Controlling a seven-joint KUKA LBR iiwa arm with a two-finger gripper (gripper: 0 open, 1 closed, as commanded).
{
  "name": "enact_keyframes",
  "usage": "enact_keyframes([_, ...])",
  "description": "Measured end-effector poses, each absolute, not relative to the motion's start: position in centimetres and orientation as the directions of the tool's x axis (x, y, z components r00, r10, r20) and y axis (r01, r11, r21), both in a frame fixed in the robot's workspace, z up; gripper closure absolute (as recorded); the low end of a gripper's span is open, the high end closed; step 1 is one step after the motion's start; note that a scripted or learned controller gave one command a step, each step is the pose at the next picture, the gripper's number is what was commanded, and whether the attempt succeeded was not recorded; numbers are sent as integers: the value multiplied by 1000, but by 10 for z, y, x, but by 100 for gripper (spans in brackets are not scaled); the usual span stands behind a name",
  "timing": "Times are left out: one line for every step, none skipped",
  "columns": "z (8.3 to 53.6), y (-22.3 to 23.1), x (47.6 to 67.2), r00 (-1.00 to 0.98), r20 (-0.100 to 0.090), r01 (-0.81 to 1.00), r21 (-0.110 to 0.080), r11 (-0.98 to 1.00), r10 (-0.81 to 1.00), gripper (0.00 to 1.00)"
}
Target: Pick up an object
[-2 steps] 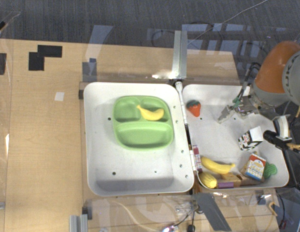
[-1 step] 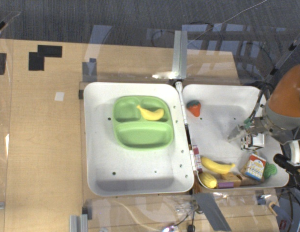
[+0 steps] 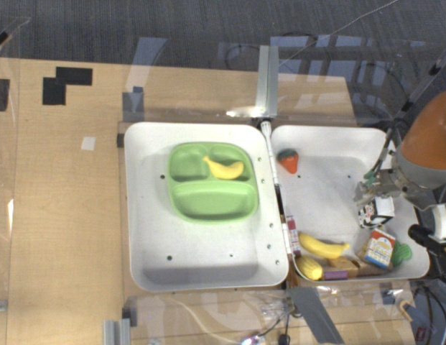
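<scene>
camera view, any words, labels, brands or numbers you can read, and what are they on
None can be read.
Small carton in the right bin: printed front, too blurred to read.
Black-and-white item below the pincer: markings too small to read.

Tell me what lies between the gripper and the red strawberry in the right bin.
Nothing: in the camera view, bare white bin floor runs from the gripper to the strawberry.

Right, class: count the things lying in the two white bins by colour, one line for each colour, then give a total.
Yellow: 3, a banana on the plate, another banana, and a lemon
Green: 2, a divided plate and a small green piece
Red: 1, a strawberry
Orange and white: 1, a carton
Total: 7
</scene>
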State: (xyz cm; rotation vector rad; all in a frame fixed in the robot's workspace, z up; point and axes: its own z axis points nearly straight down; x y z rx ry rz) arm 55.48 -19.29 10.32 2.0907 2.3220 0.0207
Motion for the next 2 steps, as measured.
enact_keyframes([103,-193,555,-105,-4,994,21,105,994,0])
enact_keyframes([89,-199,626,-305,-6,952,10,305,952,0])
